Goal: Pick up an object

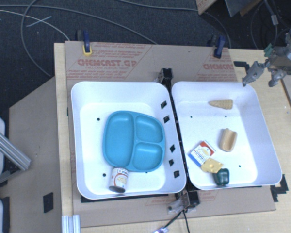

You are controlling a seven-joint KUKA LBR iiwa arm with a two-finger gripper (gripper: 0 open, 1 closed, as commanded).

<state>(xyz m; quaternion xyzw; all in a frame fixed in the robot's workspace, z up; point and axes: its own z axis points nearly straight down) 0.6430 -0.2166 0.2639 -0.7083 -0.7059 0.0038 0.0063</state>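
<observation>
Objects for picking lie in two shallow white bins on the bench. Left bin [82, 130]: a blue divided plate [134, 141] lies flat at centre, three compartments facing up. A small can [118, 179] lies on its side at the plate's lower left edge, just beside it near the bin's lower wall.

Right bin [262, 130]: a tan cone-shaped item [221, 104] lies in the upper part. A beige rounded block [228, 140] rests near centre, well apart from the cone. In the lower part, a small red, white and blue packet [202, 153] sits tilted; a yellow item [211, 166] is touching its lower edge, and a dark green item [222, 177] is just beside the yellow one, close to the bin's lower wall.

Gripper [262, 77] hangs at the upper right of the frame, above the bench beyond the right bin's upper right corner. Its two fingers stand apart, with nothing between them. It is well apart from every object.

Two clamps [87, 41] hold the board at the bench's top edge.
</observation>
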